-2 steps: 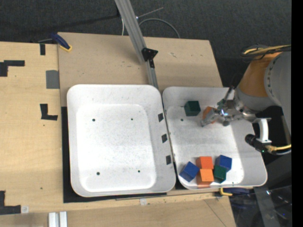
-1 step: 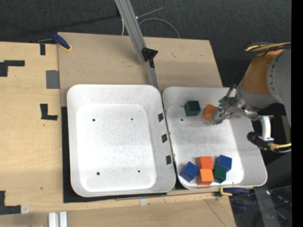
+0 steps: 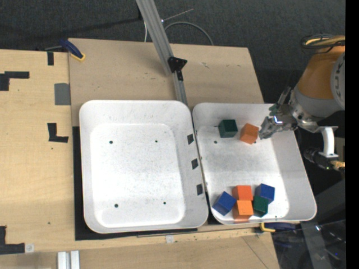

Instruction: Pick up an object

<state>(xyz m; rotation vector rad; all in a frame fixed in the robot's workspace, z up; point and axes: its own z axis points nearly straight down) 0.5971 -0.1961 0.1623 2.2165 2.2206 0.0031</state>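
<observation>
My gripper hangs over the upper right part of the right bin, reaching in from the right. An orange block sits tilted right against its tip, on the left side; whether it is gripped is unclear. A dark green block lies just left of the orange one, apart from it. Near the bin's front edge there is a cluster: a blue block, two orange blocks, another blue block and a green block.
The left bin stands beside the right one, their rims touching. A slanted metal pole runs from the top down to the gap between the bins. A blue and yellow clamp lies at the bench's far left.
</observation>
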